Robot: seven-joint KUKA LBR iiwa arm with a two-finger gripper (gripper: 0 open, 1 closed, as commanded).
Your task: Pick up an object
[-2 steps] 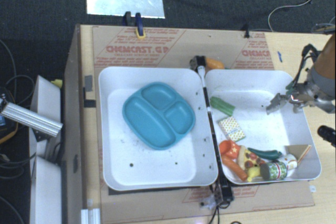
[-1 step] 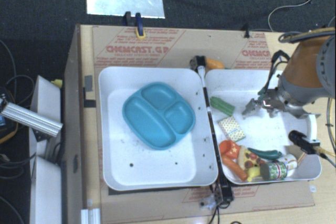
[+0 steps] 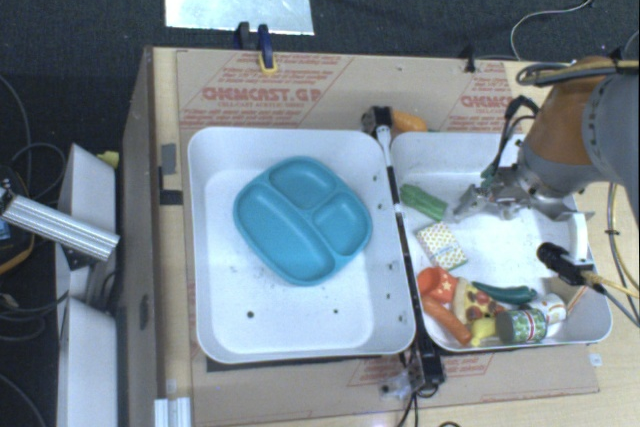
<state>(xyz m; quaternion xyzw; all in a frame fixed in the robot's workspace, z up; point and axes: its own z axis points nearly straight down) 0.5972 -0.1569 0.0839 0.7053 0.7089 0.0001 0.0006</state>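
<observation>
Nothing has been picked yet, as far as I can judge: the candidates all lie in the right white bin [image 3: 592, 320], a green cucumber-shaped toy [image 3: 424, 202] near its left wall, a pale checkered block [image 3: 441, 244] below it, and a heap of orange carrot-like pieces [image 3: 443, 303], a dark green pod [image 3: 506, 294] and a small labelled can [image 3: 522, 325] in the near corner. The gripper [image 3: 472, 202] hangs just right of the cucumber toy; whether it is spread or closed I cannot tell. The blue divided plastic plate [image 3: 303, 220] sits in the left white bin [image 3: 225, 315] on the desk [image 3: 300, 90]. Grasp and lift remain.
</observation>
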